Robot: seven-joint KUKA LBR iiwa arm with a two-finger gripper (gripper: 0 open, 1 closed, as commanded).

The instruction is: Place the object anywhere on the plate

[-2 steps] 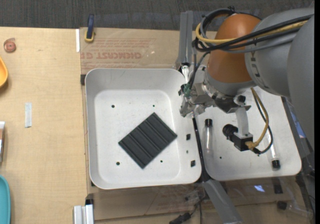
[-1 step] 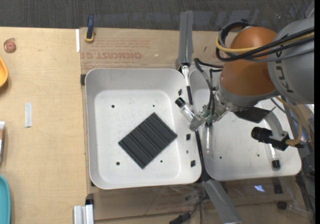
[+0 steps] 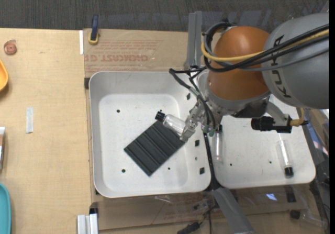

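A black ribbed plate (image 3: pixel 154 147) lies tilted in the left bin (image 3: pixel 104 123). A clear vial (image 3: pixel 172 122) with a black cap at its left end hangs over the plate's upper right corner. Its right end sits between the fingers of my gripper (image 3: pixel 191 125), which is shut on it. The wrist with its orange band (image 3: pixel 235 65) hovers over the divide between the two bins and hides the rim there.
The right bin (image 3: pixel 303 170) holds a clear tube with a black cap (image 3: pixel 285 157) near its right side and another clear tube (image 3: pixel 217 146) by its left wall. A cardboard sheet (image 3: pixel 131 49) lies behind the left bin. Wooden bench to the left.
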